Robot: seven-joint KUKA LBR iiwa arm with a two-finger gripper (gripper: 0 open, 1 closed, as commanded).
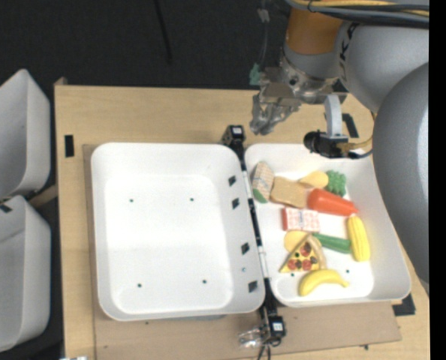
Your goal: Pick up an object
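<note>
Above the far edge of the desk, the robot's hand hangs with nothing between its fingers, whose spread I cannot tell. Below it, toy foods fill the right bin: carrot, banana, pizza slice.

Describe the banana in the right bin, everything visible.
The banana is a small yellow toy, smooth and plastic-looking, curved with both ends turned up. It lies flat on the floor of the right bin, closest of the items to the bin's near rim. Its upper edge meets or nearly meets the pizza slice; whether they touch is unclear. Its right tip points toward the corn cob without reaching it. The gripper hangs far off, above the bench beyond the bins.
</note>
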